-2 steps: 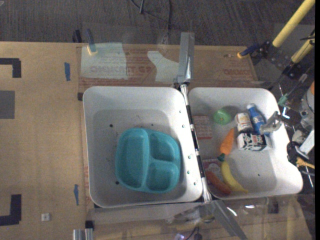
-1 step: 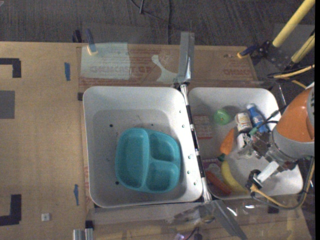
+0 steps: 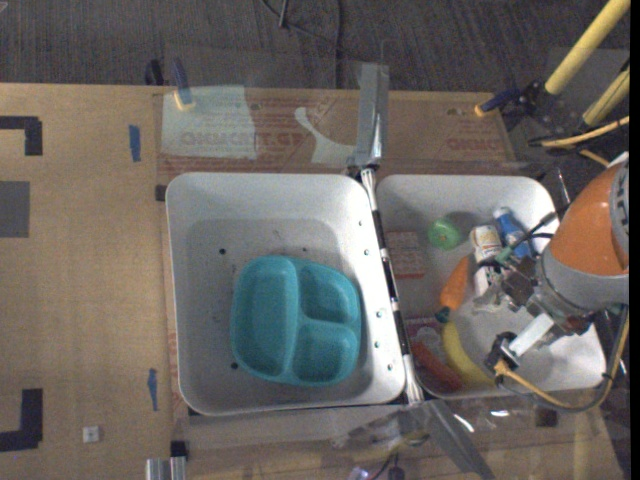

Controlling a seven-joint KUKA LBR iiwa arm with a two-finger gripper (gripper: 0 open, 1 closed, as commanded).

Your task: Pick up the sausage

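Currently the sausage (image 3: 432, 356) lies in the right bin (image 3: 420, 203), close to that bin's near left corner, running along its left wall. It is a reddish-brown link, touching or just beside a yellow banana (image 3: 460, 353) on its far-from-wall side. An orange item (image 3: 455, 284) stands further back, and a green item (image 3: 445, 233) lies near the bin's rear. The gripper (image 3: 508, 353) hangs over the right bin, on the banana's far side from the sausage; whether it is spread or closed cannot be told, and nothing is visible in its grasp.

Handling estimate: the sausage is probably light, slightly yielding and smooth-skinned, so it may roll or slip. Grasp across its narrow width at mid-length.

Surface: the bin floor is smooth white plastic with low sloped walls. Clearance is tight; the wall and banana crowd both flanks. The left bin (image 3: 200, 208) holds a teal divided plate (image 3: 296, 320).
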